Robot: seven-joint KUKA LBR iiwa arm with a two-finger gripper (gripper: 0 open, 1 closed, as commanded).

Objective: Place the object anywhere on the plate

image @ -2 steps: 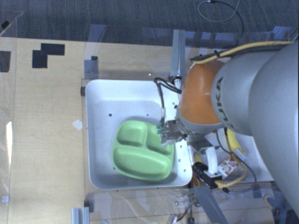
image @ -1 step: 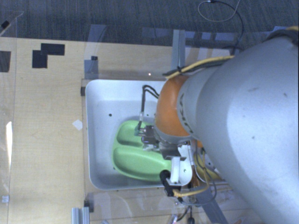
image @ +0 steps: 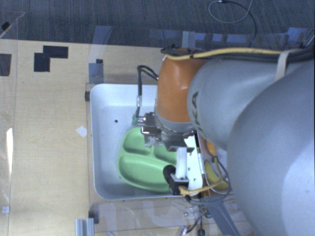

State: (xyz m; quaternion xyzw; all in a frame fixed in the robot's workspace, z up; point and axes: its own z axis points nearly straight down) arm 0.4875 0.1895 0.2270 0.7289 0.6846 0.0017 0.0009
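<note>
A pale green divided plate lies in the left white bin, toward its near right part. The arm's wrist and orange band hang directly over the plate's right side and cover it. My gripper points down at the plate's upper right section, its tips hidden under the wrist hardware. A yellow thing peeks out to the right of the wrist, mostly hidden behind the arm; I cannot tell what it is or where it rests.
The bin's far and left floor is bare white. Wooden benchtop stretches to the left, with black markers at its far side. The grey arm covers the right bin.
</note>
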